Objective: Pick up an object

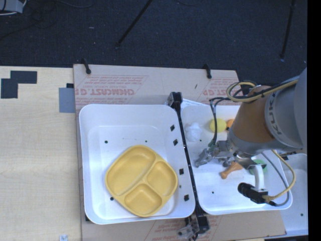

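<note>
one shallow white bin on the left (83,159) holds a yellow divided plastic plate (141,179). in the right white bin (220,200) the gripper (203,157) hangs low, its grasp unreadable; a round yellow ball (217,125) sits half hidden behind the grey arm (256,127).

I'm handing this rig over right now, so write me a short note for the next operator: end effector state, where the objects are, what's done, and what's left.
End effector: low inside the right bin, near its left wall. I cannot tell whether it is open or shut, and no grasp shows.
Objects: the yellow divided plate lies flat in the left bin. In the right bin, a white crumpled item and a yellow round item sit toward the far side. An orange-brown piece lies just right of the end effector.
Done: the arm is down among the objects.
Left: grip one object and lift it clear.
</note>
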You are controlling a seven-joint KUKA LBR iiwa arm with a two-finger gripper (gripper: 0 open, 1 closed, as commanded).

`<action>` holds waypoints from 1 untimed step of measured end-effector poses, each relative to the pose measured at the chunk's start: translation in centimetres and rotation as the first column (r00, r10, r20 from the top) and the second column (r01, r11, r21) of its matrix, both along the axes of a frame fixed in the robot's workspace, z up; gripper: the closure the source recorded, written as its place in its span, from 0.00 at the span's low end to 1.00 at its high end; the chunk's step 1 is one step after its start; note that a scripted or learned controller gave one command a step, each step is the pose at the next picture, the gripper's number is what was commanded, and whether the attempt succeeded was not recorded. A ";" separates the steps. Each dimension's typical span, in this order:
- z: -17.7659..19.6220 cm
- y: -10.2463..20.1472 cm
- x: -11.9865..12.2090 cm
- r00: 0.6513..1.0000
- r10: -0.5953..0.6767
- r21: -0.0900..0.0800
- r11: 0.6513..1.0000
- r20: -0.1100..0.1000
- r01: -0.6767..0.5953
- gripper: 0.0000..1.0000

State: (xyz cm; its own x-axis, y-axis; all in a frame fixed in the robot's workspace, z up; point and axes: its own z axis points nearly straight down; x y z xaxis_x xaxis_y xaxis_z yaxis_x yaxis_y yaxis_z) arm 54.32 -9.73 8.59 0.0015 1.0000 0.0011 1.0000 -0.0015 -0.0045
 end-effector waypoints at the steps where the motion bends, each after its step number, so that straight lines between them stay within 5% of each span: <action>1: 1.2 -0.2 0.0 1.000 -0.006 0.000 1.000 0.001 0.006 1.00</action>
